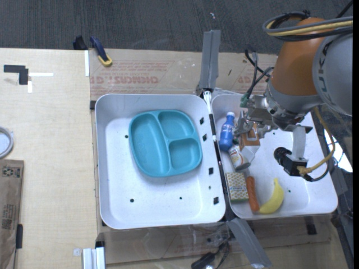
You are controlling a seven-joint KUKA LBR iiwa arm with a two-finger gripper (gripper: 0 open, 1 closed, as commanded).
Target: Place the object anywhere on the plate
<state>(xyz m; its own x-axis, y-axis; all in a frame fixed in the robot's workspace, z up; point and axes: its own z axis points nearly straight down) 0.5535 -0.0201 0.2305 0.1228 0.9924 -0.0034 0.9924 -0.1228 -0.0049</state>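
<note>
Gripper [251,129] hangs low over the upper left part of the right bin [322,203], and I cannot tell whether it grips anything. Just at its nine o'clock stands a blue bottle [226,131] with a white cap, its long axis running from twelve to six o'clock, cap at the twelve o'clock end. At the gripper's six o'clock lies a small jar [238,158], tilted. Further toward six o'clock sit a tan sponge block [237,186], a carrot [252,194] pointing from twelve to six, and a banana [273,198] curving up toward one o'clock. The blue divided plate [165,142] rests in the left bin [112,206], well apart from the gripper at its nine o'clock.
</note>
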